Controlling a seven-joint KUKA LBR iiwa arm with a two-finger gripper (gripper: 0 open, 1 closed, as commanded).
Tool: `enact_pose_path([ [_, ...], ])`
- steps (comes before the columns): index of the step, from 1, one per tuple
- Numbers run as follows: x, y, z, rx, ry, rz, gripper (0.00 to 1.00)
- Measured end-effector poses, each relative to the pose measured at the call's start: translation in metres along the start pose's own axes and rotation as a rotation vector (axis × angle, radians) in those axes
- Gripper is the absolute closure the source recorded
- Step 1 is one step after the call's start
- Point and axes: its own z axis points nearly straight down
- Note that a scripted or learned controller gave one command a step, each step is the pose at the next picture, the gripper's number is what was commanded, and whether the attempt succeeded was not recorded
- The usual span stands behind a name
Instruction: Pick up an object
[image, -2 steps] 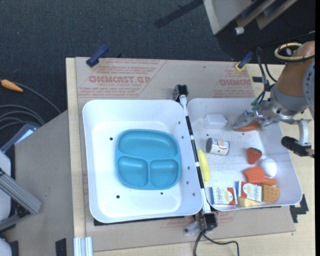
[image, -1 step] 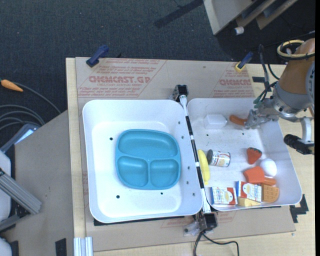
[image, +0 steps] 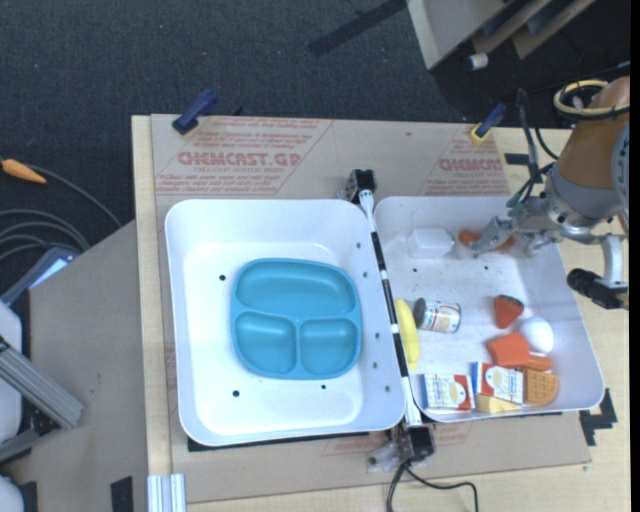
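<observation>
You see the gripper (image: 503, 238) low in the right bin (image: 570, 300); whether its metal fingers are parted, you cannot tell. A small orange object (image: 470, 238) lies just left of them, a clear boxy piece (image: 432, 241) further left.

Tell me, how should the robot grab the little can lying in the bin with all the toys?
Probably from straight above, fingers closing across the round middle of the can. It lies on its side, so its curved body faces up. The yellow banana sits right at its left end, so pinching end to end looks harder. The gripper is up near the bin's far edge.
</observation>
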Motion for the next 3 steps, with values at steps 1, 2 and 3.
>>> enact_pose_path([
  [1,0.0,0.024,0.014,0.014,0.01,0.001,0.0],
  [2,0.0,0.024,0.004,0.015,0.006,-0.002,1.0],
  [3,0.001,0.024,0.004,0.015,0.008,-0.002,0.0],
])
